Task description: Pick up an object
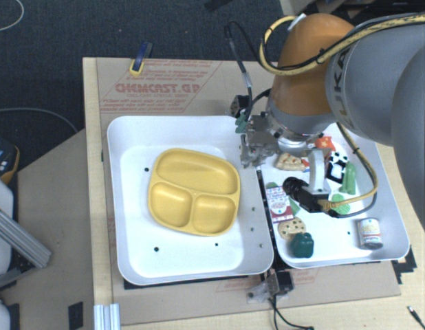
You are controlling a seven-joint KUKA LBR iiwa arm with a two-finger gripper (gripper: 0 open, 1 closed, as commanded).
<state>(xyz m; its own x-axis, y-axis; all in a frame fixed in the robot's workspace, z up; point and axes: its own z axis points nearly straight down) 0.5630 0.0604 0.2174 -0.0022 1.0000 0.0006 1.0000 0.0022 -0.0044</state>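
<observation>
The grey arm with its orange band reaches in from the upper right of the frame; its gripper (252, 146) hangs at centre, over the wall between the two shallow white plastic bins (123, 184); whether it grips anything I cannot tell. The likeliest pickings lie just right and below it: a flat printed cookie card (289, 161), a glossy green bottle (348, 179) standing near upright, a small white jar (369, 232); the smooth yellow divided plastic plate (194, 191) lies to its lower left.

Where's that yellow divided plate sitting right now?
The yellow divided plate lies in the left white bin, near its middle, left of the gripper.
</observation>
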